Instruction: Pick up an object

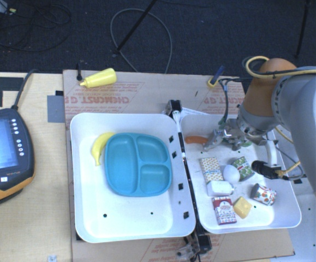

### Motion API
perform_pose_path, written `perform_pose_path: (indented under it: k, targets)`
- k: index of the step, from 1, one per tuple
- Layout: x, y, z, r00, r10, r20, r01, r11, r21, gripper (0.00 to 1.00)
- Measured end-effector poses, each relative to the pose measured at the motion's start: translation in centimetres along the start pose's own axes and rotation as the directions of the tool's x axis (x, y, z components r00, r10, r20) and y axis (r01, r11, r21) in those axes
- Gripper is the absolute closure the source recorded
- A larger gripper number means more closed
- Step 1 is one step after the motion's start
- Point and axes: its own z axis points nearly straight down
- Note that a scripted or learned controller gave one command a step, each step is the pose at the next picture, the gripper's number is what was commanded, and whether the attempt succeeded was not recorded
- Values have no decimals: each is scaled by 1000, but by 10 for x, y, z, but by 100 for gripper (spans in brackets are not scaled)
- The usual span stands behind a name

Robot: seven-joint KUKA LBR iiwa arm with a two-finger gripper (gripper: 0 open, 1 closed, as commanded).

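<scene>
The right bin [288,218] holds several small items. They include an orange stick-like piece [195,140], a patterned packet [210,168], a white egg [231,173], a green packet [243,166], a white block [219,188], a red box [223,210], a yellow chunk [242,207] and a small can [262,194]. My gripper [225,137] hangs low over the far part of this bin, just right of the orange piece and above the patterned packet. Nothing visibly sits in it.
In the left bin [87,201] a blue divided plate [137,164] lies with a banana [98,146] at its left edge. A yellow bottle [99,78] lies on the cardboard behind the bins. A tablet pendant [2,154] rests at far left. Cables [280,171] run along the right bin's right side.
</scene>
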Motion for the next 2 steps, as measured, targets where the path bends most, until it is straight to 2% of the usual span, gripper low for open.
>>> perform_pose_path:
  k: [1, 2]
  targets:
    - [-17, 3, -119, 1000, 1, 6, -1, 1000, -15, 0]
    - [37, -1, -1, 1000, -3, -1, 3, 1000, 5, 0]
